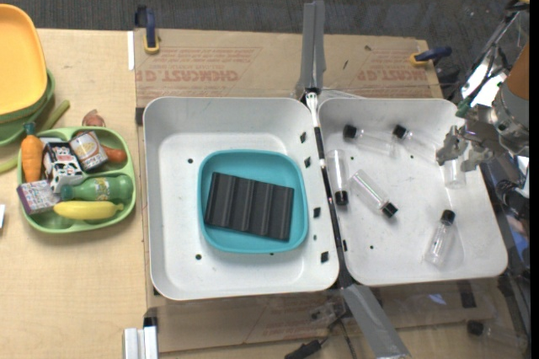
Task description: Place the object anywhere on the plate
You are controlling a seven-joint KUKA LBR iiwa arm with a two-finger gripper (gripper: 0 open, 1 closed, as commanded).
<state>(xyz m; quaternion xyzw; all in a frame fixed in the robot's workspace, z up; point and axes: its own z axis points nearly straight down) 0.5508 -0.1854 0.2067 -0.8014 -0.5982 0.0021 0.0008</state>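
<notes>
A teal plate (290, 172) lies in the middle of the left bin (168, 180). A dark grey ribbed block (250, 205) rests flat on the plate. Several clear vials with black caps are scattered in the right bin (413, 265): one (338, 174) along its left wall, one (373, 193) beside it, one (440, 237) at the front right, and two short ones (364, 132) (396, 131) near the back. My gripper (456, 153) hangs over the right bin's right side, low above a faint clear vial (455, 174) by the wall. It is far from the plate.
A green divided tray (126, 195) with toy food sits on the wooden table at the left, below stacked yellow and green dishes (21, 62). Cardboard (219, 62) lies under and behind the bins. A metal divider (312, 45) runs between them.
</notes>
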